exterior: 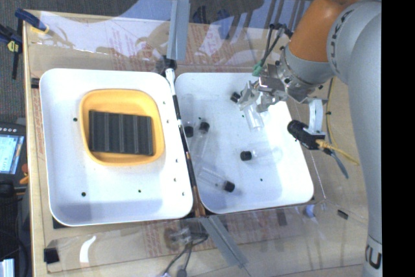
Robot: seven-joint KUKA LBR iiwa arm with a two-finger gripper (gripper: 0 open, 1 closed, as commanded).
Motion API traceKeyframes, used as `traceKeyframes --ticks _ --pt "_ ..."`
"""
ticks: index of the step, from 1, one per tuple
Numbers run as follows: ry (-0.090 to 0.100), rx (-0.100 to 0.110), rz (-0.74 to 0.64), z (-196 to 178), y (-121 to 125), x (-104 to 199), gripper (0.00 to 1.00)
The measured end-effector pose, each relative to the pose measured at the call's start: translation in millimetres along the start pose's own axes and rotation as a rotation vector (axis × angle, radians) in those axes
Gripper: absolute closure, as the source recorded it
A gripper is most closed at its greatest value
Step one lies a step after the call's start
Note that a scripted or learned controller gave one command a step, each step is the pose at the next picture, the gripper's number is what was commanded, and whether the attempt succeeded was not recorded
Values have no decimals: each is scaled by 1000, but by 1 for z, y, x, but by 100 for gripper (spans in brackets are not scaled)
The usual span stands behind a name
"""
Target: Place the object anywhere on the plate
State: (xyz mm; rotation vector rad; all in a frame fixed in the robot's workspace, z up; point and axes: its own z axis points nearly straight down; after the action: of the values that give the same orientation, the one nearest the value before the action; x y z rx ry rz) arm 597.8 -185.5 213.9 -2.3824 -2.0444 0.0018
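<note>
The tool [254, 100] hangs over the right bin [295, 185] toward its 1 o'clock corner; whether it grips anything I cannot tell. Clear black-capped vials [217, 180] lie scattered below it. The yellow plate [120, 102] sits in the left bin [61, 185], at 9 o'clock from the tool.

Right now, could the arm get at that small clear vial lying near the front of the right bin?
Probably yes: the vial lies in the open in the right bin, with the end effector hovering over the same bin.
</note>
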Motion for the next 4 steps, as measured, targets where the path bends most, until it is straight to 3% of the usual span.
traceKeyframes --ticks 1,2,3,4 --pt "0 1 -122 19 -10 41 100" --pt "-1 -3 -339 9 14 104 100" --pt "0 1 -498 22 9 125 100" --pt "-1 0 -498 21 9 125 0"
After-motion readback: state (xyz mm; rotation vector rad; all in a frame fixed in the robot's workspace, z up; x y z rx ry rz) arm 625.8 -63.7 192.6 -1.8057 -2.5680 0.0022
